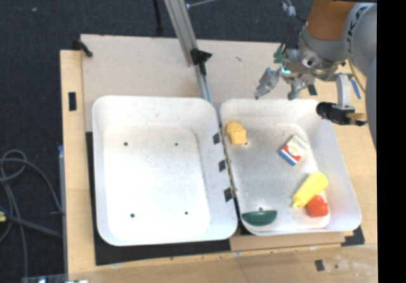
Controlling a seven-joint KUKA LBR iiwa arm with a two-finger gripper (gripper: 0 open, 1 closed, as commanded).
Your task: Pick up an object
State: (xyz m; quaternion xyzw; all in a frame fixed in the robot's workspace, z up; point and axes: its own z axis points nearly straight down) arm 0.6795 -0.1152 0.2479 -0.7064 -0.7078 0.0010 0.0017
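Tan bench point(139, 66) on dark carpet point(38, 9), two white bins point(108, 117) side by side

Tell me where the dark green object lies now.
The dark green object lies in the right bin, against its near rim, left of the yellow object.

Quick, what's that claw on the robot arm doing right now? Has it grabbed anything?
Gripper: open, holding nothing, above the back rim of the right bin.
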